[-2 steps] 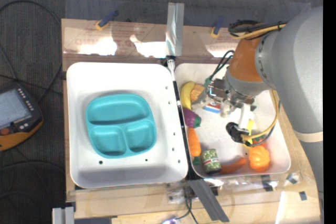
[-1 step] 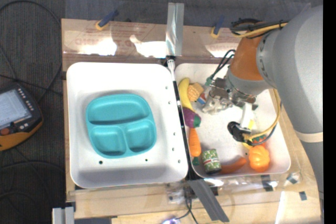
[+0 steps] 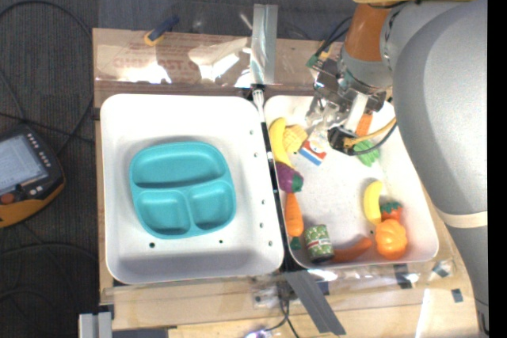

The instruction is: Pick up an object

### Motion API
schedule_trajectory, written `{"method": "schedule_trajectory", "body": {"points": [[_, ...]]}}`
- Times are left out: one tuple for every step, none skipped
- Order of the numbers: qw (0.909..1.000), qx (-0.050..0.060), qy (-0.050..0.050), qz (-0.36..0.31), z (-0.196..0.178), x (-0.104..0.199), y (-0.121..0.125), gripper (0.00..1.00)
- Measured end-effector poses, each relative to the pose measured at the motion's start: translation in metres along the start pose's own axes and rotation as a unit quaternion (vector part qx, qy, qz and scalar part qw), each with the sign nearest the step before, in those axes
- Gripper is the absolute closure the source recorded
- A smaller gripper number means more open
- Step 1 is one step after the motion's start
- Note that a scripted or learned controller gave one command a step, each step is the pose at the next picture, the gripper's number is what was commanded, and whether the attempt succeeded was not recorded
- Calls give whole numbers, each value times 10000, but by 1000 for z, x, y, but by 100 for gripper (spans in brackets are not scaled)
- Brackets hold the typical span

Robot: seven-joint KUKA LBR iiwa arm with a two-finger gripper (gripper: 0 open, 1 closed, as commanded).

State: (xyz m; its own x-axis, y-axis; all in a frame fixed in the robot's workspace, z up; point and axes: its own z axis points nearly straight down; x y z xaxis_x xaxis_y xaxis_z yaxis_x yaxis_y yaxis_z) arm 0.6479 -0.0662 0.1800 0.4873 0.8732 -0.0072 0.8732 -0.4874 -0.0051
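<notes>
Toys lie in the right bin [image 3: 412,170], and the gripper [image 3: 329,119] hangs over that bin's top part, just above a small white card with red and blue stripes [image 3: 314,155]. I cannot tell how the gripper is set from this view. Right beside it are a yellow banana [image 3: 279,140] and a yellow lump [image 3: 295,138], and under those sits a purple toy [image 3: 288,179]. A thin orange carrot [image 3: 364,123] and a green leafy piece [image 3: 368,150] lie by the gripper's right side. Lower down there is one more orange carrot [image 3: 294,216], a green can [image 3: 318,241], a long orange-red pepper [image 3: 352,250], a second yellow banana [image 3: 372,201], a small red thing [image 3: 390,210] and an orange pumpkin [image 3: 390,238]. The left bin [image 3: 119,249] holds one blue tray [image 3: 182,186] with three parts. So there are two bins, two bananas and two carrots.
</notes>
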Motion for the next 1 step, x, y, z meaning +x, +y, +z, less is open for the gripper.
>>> {"method": "schedule_trajectory", "body": {"points": [[10000,1,-1,1,0,0,0,0]]}}
